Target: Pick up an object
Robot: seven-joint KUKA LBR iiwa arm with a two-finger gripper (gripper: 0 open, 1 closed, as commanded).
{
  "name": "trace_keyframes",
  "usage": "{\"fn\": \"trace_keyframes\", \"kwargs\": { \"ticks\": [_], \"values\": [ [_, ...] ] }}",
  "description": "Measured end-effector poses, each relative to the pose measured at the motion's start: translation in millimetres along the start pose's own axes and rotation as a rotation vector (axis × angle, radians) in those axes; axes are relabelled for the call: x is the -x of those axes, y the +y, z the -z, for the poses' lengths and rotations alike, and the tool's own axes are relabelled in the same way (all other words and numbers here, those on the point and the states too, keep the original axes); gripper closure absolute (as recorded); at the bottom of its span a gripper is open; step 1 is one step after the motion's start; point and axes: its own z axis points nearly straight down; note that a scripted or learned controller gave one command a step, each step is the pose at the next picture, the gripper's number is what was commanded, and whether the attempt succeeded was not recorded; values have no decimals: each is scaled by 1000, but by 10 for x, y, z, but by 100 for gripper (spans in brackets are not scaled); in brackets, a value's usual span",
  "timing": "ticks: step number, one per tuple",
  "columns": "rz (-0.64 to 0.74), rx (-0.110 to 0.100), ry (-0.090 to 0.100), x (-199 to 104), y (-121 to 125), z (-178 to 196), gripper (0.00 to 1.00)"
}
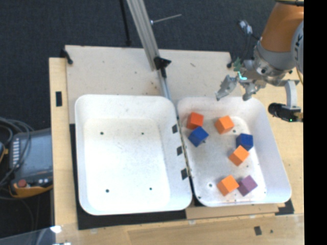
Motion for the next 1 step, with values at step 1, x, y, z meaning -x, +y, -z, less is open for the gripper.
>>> {"fn": "trace_keyframes", "kwargs": {
  "ticks": [1],
  "values": [
    [2, 4, -3, 7, 6, 32, 0]
  ]
}}
